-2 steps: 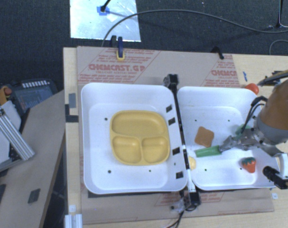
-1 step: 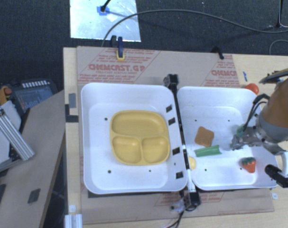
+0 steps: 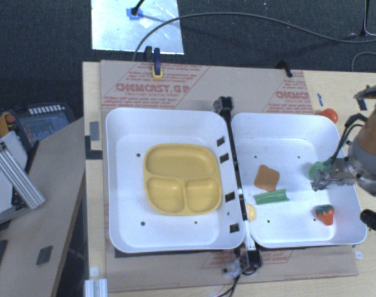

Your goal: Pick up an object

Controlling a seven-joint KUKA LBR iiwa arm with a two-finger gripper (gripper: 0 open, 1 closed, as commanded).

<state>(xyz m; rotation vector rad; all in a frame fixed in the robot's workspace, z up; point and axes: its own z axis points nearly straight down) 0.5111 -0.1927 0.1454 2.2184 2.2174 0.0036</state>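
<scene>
Hovering at the right bin's (image 3: 299, 243) edge, the fingers (image 3: 321, 179) perhaps touch a green object (image 3: 315, 169); grip unclear.

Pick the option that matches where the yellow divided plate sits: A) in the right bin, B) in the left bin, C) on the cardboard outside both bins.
B: the yellow divided plate lies flat in the left bin, while the right bin holds the small food items.
</scene>
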